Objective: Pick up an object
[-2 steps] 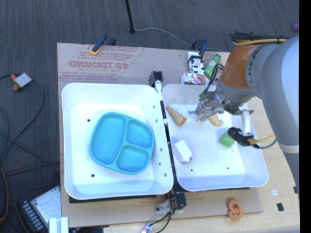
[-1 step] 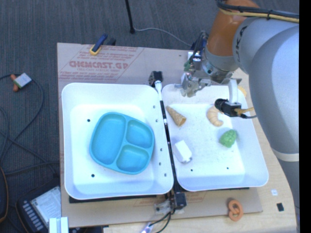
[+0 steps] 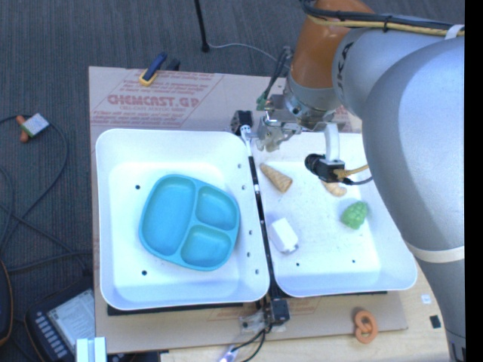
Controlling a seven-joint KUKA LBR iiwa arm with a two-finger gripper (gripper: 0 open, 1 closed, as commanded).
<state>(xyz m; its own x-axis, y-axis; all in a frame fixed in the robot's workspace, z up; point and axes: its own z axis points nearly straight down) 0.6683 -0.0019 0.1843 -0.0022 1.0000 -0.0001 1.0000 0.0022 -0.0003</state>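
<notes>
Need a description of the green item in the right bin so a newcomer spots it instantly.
Start at the right white bin. Along its right side, beside the grey arm, sits a small bumpy green object. It is the one green thing there; the cone and white block lie nearer the divider.

Dark grey ribbed carpet floor (image 3: 53,36), crossed by thin black cables (image 3: 23,194). Brown cardboard sheet (image 3: 181,100) with red print covering the tabletop.

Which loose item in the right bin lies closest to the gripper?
The tan cone, just below the gripper by the divider; the white block and green piece lie farther.
</notes>
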